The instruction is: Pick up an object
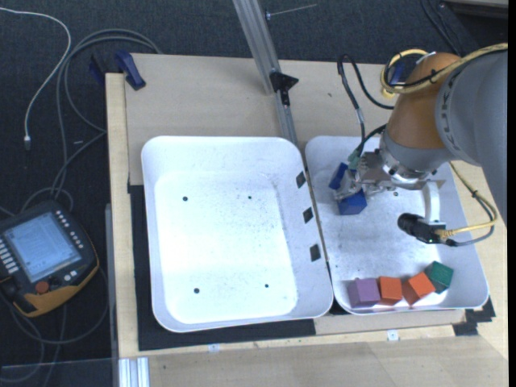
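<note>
Nearest the camera, along the front wall of the right bin, sit four blocks in a row: a purple block, an orange block, a second orange block and a green block, all touching or just beside one another and well apart from my claw. Farther in, my claw is down over a blue block close to the bin's left wall, with another blue piece just behind it; whether my fingers are spread or closed on anything I cannot tell, since the wrist hides them. My judgement of the risks: the blue block lies so near the wall that one finger could catch the rim or push the block aside instead of straddling it, and the second blue piece could wedge in and spoil the grip; a shallow hold would let it slip on lifting. The left bin offers nothing to pick. At the far left beyond the tabletop lies a handheld controller; its screen is too small to read, and I see no readable labels or brands anywhere
</note>
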Tool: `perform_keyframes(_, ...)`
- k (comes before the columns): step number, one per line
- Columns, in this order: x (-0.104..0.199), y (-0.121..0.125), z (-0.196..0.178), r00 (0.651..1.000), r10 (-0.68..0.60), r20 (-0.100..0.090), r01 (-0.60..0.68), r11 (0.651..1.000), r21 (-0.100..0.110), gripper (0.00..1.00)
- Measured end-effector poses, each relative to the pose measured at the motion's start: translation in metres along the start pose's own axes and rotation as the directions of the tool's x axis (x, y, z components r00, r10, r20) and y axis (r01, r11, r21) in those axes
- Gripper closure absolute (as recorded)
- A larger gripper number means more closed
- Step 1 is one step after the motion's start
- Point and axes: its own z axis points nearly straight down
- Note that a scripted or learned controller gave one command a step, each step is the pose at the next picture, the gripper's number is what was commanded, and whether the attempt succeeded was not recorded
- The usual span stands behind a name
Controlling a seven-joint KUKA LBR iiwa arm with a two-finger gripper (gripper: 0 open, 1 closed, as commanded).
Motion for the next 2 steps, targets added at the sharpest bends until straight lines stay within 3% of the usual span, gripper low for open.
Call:
perform_keyframes(1,0.076,-0.010,-0.094,1.000,-0.008,0.000,0.008,1.000,-0.009,1.00)
perform_keyframes(2,0.154,-0.052,-0.088,1.000,-0.008,-0.002,0.008,1.000,0.006,1.00)
